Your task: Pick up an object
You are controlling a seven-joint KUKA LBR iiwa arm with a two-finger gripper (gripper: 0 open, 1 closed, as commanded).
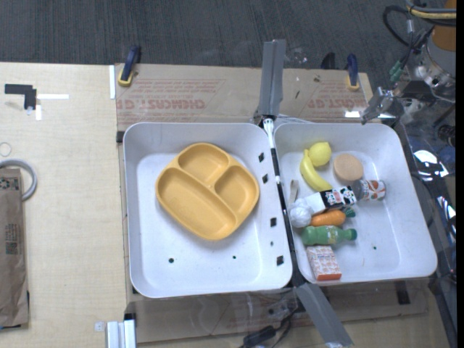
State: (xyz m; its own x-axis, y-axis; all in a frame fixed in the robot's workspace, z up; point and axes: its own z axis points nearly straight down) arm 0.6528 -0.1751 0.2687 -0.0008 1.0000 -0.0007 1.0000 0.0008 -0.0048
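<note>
The right bin [406, 263] holds a cluster of small items. A banana [312, 172] and a lemon [320, 152] lie at the back, beside a round tan bun [349, 167]. Below them are a cow-patterned carton [339, 196], an orange-and-white can [373, 189], a white item [304, 211], a carrot [332, 217], a green bottle [330, 234] and an orange box [324, 262]. My gripper [377, 109] hangs over the bin's back rim at the upper right, apart from all the items, with nothing visibly in it.
The left bin [145, 267] carries a yellow divided plate [208, 189]. A grey divider post [272, 78] rises between the bins at the back. Cardboard [196, 93] lies behind the bins, held by blue clamps [130, 64]. Cables and arm parts [428, 20] crowd the upper right.
</note>
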